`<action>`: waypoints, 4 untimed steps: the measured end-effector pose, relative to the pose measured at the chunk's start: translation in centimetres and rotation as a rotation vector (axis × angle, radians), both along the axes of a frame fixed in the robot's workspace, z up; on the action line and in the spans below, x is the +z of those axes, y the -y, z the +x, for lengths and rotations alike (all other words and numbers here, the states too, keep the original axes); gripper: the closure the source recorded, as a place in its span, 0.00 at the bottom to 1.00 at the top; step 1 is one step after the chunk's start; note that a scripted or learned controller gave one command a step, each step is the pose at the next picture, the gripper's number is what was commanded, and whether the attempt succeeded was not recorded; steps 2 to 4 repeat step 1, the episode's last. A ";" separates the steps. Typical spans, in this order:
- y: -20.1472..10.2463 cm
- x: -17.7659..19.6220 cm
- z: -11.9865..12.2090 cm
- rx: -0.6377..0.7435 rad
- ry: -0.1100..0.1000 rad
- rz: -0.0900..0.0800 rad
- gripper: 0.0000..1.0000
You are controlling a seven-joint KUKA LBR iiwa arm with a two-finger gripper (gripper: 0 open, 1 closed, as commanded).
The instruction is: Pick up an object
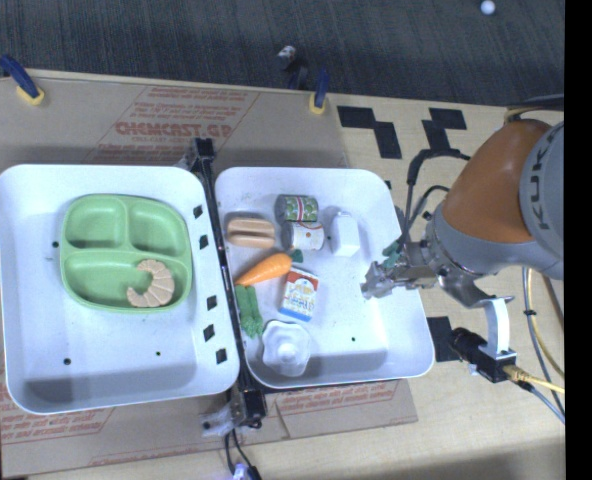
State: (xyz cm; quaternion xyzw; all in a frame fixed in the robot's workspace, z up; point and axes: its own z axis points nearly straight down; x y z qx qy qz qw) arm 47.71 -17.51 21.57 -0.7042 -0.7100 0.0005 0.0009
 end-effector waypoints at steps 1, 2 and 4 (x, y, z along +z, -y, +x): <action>-1.4 3.3 5.8 -0.003 0.003 0.000 1.00; -1.4 3.3 5.8 -0.003 0.003 0.000 1.00; -1.4 3.3 5.8 -0.003 0.003 0.000 1.00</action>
